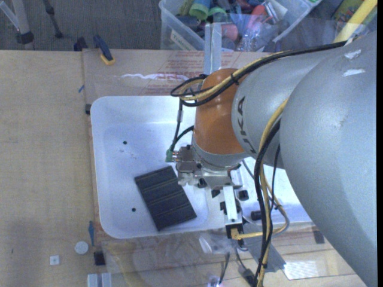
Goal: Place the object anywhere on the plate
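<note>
Fingers: hidden under the wrist; cannot tell their spread.
Gripper [209,187]: just beside the slab's right edge.
Dark ribbed rectangular slab [165,197]: flat in the white plastic bin [114,130].
Handling: probably stiff, light; grip across the short sides.

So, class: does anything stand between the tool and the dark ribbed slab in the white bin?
Nothing visible does. The dark ribbed slab lies flat in the white bin, just left of the arm's wrist; the tool's tip is hidden.
</note>
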Available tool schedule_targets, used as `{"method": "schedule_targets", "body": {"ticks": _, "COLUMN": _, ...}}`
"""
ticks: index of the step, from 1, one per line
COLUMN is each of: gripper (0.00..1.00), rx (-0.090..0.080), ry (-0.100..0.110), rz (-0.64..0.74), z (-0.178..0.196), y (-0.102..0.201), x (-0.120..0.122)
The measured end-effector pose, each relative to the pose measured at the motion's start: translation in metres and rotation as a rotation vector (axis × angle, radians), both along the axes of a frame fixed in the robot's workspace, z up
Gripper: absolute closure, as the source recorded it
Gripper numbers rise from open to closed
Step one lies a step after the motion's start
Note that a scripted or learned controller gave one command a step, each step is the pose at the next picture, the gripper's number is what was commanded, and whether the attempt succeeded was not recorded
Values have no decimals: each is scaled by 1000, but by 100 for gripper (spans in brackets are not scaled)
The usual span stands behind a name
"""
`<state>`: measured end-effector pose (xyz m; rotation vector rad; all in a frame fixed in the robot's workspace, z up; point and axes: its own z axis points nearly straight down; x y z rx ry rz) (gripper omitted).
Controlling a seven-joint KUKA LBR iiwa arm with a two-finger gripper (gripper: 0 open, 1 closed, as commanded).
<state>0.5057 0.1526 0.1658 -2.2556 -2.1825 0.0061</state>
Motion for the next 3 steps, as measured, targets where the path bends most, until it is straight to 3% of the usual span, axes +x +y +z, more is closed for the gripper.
{"method": "schedule_targets", "body": {"ticks": 1, "gripper": 100, "rx": 0, "ry": -4, "rz": -33, "z": 218, "y": 61, "x": 37}}
{"method": "schedule_targets", "body": {"ticks": 2, "gripper": 100, "rx": 1, "ry": -1, "rz": 472, "z": 122, "y": 55, "x": 95}}
{"method": "schedule_targets", "body": {"ticks": 3, "gripper": 100, "rx": 2, "ry": -7, "rz": 906, "z": 82, "y": 35, "x": 141}}
